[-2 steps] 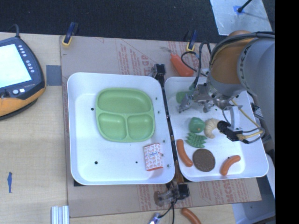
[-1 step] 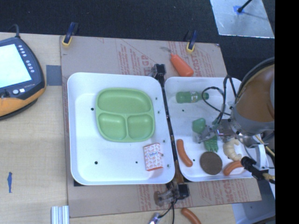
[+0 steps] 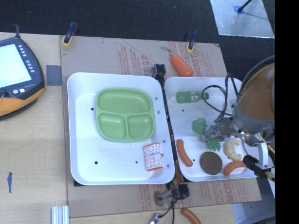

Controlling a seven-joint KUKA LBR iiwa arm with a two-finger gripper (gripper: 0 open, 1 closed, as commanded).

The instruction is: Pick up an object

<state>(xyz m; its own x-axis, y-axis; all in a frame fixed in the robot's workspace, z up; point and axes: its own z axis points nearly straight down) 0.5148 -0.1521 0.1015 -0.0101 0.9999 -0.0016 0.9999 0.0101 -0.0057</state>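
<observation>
Near edge of right white bin: round brown disc, orange sausage, cream curled piece, all lying loose. Just beyond, gripper low beside spiky green toy; grip state impossible to tell. Nothing lifted yet, whole pick remaining.

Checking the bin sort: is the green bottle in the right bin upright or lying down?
Lying down. The green bottle lies on its side on the floor of the right bin, long axis across the view, near the far wall.
</observation>
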